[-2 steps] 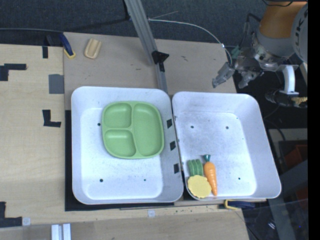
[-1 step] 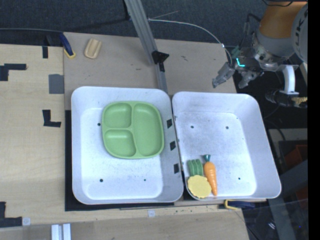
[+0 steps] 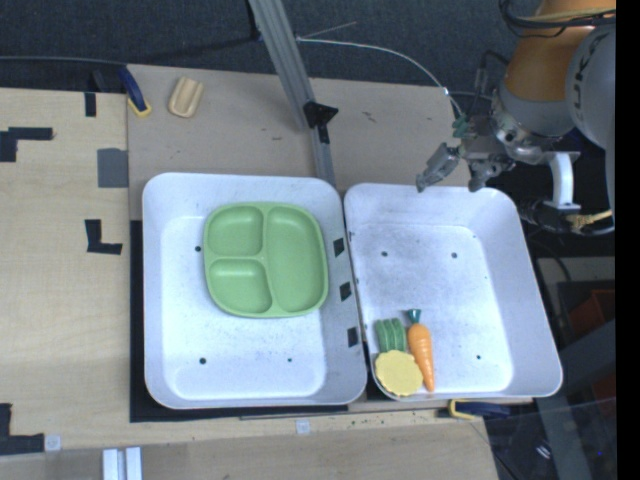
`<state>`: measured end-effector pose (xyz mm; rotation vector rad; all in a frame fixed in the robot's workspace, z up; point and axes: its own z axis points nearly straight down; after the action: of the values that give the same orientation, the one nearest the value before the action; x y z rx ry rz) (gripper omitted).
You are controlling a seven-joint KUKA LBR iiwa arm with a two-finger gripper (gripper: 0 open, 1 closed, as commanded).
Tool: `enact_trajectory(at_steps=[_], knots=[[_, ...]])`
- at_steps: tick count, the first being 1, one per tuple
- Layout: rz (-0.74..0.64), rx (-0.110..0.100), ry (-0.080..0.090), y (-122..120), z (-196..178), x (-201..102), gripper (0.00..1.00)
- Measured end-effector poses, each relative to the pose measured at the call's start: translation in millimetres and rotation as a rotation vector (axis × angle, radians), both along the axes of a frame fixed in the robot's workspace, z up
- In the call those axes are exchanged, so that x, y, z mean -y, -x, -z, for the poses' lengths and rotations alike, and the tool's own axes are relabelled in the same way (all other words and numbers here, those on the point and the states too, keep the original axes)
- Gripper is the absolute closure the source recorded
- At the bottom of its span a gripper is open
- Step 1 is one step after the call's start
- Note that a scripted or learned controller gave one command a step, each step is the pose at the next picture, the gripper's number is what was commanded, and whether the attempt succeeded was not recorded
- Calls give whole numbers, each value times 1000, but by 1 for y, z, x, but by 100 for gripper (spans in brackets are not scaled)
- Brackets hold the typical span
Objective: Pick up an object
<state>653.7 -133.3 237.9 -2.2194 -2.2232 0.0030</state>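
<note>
Nearest you, the carrot (image 3: 422, 356) lies in the right bin (image 3: 500, 268), at its front edge, touching a yellow disc (image 3: 398, 373) and a green piece (image 3: 390, 334). Your hand (image 3: 455, 171) hovers over that bin's far rim, fingers spread, holding nothing. You're at the approach step; next calls for reaching toward the carrot and descending.

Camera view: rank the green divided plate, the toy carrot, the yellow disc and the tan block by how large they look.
1. green divided plate, by far the largest
2. toy carrot and yellow disc, too alike to rank
3. tan block, smallest, though it lies farther from the camera
</note>
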Motion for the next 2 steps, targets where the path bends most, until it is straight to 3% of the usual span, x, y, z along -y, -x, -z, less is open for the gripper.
enact_trajectory(at_steps=[2], knots=[[-1,-6,-1,-2,126,-11,0]])
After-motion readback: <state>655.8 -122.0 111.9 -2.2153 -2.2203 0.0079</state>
